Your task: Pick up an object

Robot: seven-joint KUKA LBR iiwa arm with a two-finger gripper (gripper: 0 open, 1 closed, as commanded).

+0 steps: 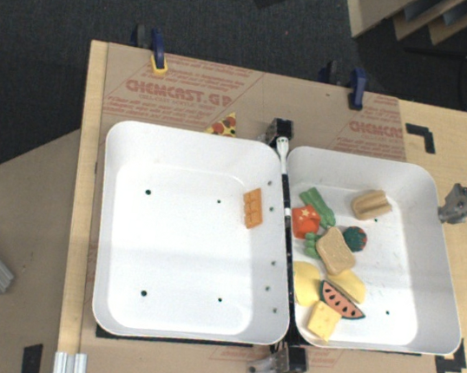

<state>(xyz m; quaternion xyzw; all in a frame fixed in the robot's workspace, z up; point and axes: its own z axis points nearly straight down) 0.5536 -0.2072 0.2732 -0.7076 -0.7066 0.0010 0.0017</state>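
Nothing is lifted yet. The claw (466, 205) sits at the far right edge of the view, just outside the right bin (426, 190), above the bench (95, 115) rather than over any toy. From this angle whether it is released or clenched cannot be told, and nothing can be seen in its grip.

All the candidates lie down in the bins. The right bin holds the crowd: a tan bread roll (370, 204) near the back, a green piece (317, 205) beside a red tomato-like toy (304, 222), a dark teal round piece (354, 238), a tan block (335, 252), and toward the front some yellow pieces (307, 284) packed against a watermelon slice (343, 301). The left bin (135, 144) carries one orange waffle-like piece (253, 208) close to its right wall.

By my reading the whole job remains: travel in over a bin, come down on one item, close, and raise it. The bread roll stands apart from the cluster and looks the cleanest target.
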